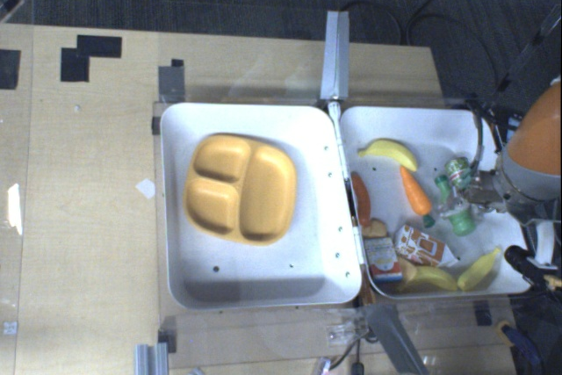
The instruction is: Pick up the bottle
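The bottle [456, 174] is clear plastic with a green label and a green end. It lies in the right bin [439, 126], towards that bin's right side, just right of the carrot. My gripper [475, 196] is down in the right bin, right against the bottle's lower half and partly covering it. The grey arm with its orange band [537, 139] reaches in from the right edge above it. I cannot make out whether the bottle is being held.
The right bin also holds a banana [392, 153], a carrot [414, 190], a red-orange stick [360, 196], a snack packet [420, 246] and two more bananas [457, 276] along the front wall. A yellow compartment tray [241, 188] lies in the left bin [255, 277].
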You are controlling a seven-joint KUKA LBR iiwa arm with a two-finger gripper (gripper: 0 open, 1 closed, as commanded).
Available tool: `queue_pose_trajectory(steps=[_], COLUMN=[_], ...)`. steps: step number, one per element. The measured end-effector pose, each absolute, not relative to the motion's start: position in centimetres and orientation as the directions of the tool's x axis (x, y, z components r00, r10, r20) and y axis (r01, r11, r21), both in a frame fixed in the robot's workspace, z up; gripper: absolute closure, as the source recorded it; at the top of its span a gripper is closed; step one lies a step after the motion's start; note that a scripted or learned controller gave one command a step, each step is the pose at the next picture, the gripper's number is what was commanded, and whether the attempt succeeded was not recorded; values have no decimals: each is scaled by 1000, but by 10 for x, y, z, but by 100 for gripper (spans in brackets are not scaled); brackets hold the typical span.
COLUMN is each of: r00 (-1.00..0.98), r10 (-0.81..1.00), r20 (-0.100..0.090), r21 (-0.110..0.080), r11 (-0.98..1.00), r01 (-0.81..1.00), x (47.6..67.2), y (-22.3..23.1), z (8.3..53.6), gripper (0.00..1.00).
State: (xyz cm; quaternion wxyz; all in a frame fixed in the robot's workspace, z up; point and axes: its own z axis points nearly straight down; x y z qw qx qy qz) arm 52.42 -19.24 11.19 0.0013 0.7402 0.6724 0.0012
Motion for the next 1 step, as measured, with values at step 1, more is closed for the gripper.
queue_pose_trajectory(steps=[1], r00=[248], r10=[969], r20=[0], r21=[4], r11=[-248], r01=[969], x=[493], y=[-142], z=[223], gripper=[100])
